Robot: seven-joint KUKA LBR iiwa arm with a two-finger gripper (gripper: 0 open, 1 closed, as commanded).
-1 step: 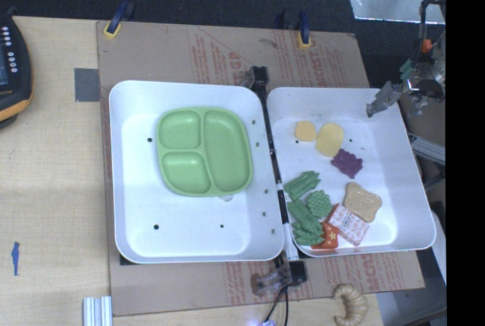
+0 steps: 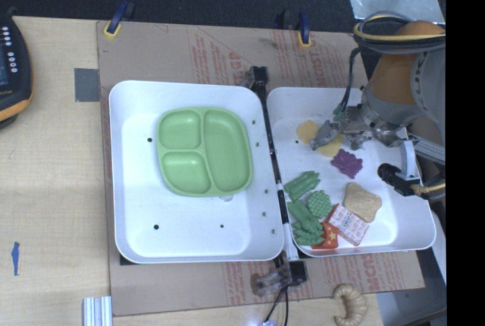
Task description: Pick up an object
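- Task judged at an early stage: the pincer (image 2: 327, 136) is seen low over the far part of the right bin (image 2: 409, 235), and no object is seen gripped or lifted.
- Whether the pincer is released or clenched cannot be told; it is blurred and shot from above.
- The likely target is the yellow piece (image 2: 306, 130), smooth and rounded, lying on the bin floor just left of the pincer. Contact cannot be confirmed.
- Left to do, as judged: closing on an object and lifting it clear.
- Other candidates in the right bin:
  - purple cluster (image 2: 348, 162), knobbly, grape-like, just near of the pincer
  - green pods (image 2: 301, 183), long, glossy plastic
  - green bumpy pieces (image 2: 307, 215), by the left wall
  - toast slice (image 2: 362, 202), tan, flat, rough-looking
  - red-and-white packet (image 2: 345, 226), flat, printed, at the near edge
- In the left bin (image 2: 136, 218) a pale green divided plate (image 2: 204, 150) is seen: smooth plastic, three compartments, nothing in it.
- Both bins are white, shallow and round-cornered, and rest on cardboard on the wooden table (image 2: 53, 188).
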